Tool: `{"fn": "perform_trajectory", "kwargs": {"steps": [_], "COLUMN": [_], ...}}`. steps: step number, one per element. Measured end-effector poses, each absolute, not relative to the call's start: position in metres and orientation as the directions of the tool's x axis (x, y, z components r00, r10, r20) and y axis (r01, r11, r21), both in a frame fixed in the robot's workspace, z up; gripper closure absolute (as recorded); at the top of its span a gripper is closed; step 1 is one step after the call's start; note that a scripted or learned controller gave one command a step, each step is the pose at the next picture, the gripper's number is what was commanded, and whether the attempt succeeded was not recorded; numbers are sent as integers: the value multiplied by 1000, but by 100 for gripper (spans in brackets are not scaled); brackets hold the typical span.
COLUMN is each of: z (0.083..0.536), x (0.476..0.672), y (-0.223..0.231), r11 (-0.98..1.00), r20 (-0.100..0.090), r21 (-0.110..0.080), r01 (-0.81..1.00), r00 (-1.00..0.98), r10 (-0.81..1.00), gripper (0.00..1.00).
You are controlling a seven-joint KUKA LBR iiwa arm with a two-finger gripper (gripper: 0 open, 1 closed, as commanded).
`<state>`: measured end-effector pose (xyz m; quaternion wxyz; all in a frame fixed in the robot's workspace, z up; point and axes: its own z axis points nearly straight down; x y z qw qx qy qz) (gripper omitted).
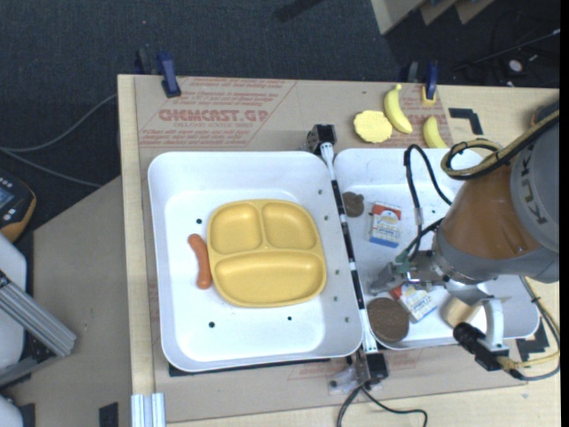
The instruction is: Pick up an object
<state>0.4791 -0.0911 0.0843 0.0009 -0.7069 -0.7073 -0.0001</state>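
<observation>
Bench (222, 114) | left bin (178, 238): yellow tray (265, 253), sausage (201, 261)

We had one camera, fixed above the counter (222, 114) and looking down at a slant. It faced the counter's top from the near edge, so the far edge sat toward the top of the view, with dark floor beyond. It stood far enough off to take in both the left bin (178, 318) and the right bin (391, 163) whole. The arm (489, 221) came in from the view's right, over the right bin.
</observation>
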Motion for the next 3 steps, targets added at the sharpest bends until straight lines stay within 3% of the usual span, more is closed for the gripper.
{"fn": "perform_trajectory", "kwargs": {"steps": [1,2,3], "z": [85,94,190], "x": [491,491,504], "y": [-132,-130,-62], "r11": [-3,-1,9], "r20": [-3,-2,2], "r21": [2,3,11], "r01": [1000,1000,1000], "r00": [3,1,-9], "r10": [1000,1000,1000], "gripper": [0,100,100]}}
